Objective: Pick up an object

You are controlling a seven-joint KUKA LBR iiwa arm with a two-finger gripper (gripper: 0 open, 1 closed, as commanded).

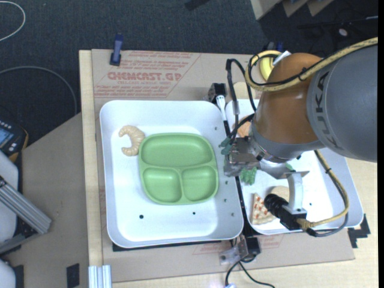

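Dark blue-grey carpet floor surrounds a brown board printed with red lettering

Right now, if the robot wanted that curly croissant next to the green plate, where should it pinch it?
Probably across the thick middle of the croissant, coming straight down from above. It lies flat in the left bin, curved like a C with thin tips, so the middle gives the fingers most to squeeze. The green plate sits close on its right, so closing along the free sides looks safer.

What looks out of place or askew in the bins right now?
Nothing looks spilled or damaged. The green divided plate lies flat in the left bin with the croissant beside it. The pizza slice lies in the right bin, partly under the arm.
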